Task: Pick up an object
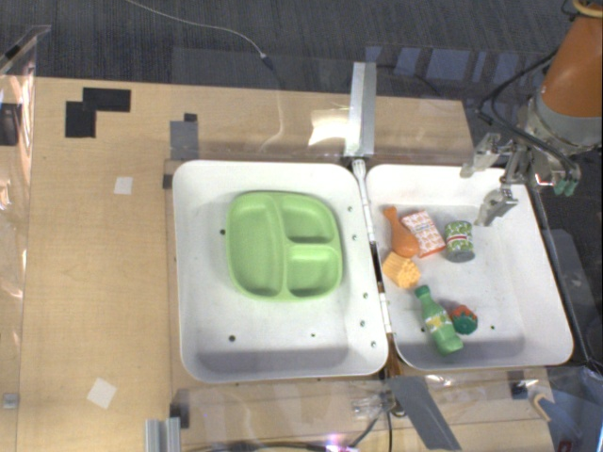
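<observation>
A wooden surface (94, 281) seen from above at a slant carries two shallow white plastic bins side by side. The left bin (203, 337) holds a pale green plastic plate with three compartments (283, 245), lying flat near its middle. The right bin (537, 281) holds a loose cluster of small toy foods: an orange carrot-like piece (399, 233) touching a small red and white printed packet (422, 233), a small can with a green label (458, 240) just beside the packet, a yellow wedge resembling cheese (402, 271) below the carrot piece, a green plastic bottle lying on its side (439, 322), and a small red and green round piece (464, 319) touching the bottle. The grey arm with its orange band (573, 73) reaches in from the right, and its hand (497, 185) hangs over the far right part of the right bin, near the can but apart from it, with nothing between its fingers; I cannot tell whether they are spread or closed. All these toys look light, hard and smooth, so they would likely slip under a loose pinch. The can looks the nearest candidate, probably best taken across its round sides, though it may roll or tip.
</observation>
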Available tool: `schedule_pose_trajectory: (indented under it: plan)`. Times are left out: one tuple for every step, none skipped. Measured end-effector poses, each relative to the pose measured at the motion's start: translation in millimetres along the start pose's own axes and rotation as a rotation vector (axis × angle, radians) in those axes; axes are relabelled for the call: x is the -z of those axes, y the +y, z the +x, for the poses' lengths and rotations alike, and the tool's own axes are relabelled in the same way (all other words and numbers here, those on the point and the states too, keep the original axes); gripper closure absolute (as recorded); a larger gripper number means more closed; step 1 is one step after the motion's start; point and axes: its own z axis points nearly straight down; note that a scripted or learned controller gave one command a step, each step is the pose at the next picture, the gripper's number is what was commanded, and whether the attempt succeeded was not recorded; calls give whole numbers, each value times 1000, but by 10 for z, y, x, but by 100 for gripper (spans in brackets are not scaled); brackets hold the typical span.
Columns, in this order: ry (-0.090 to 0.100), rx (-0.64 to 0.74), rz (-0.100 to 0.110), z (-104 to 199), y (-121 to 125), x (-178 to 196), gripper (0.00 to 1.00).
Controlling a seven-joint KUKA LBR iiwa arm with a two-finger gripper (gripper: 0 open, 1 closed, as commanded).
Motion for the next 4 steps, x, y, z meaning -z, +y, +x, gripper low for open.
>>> schedule_pose_trajectory:
  plan:
    - [6, -379, -1, 45, 534, -951, 0]
    - [-9, -378, -1, 315, 567, -1232, 0]
    - [-27, -370, -1, 263, 575, -1075, 100]
    - [-4, -537, -3, 416, 1072, -203, 100]
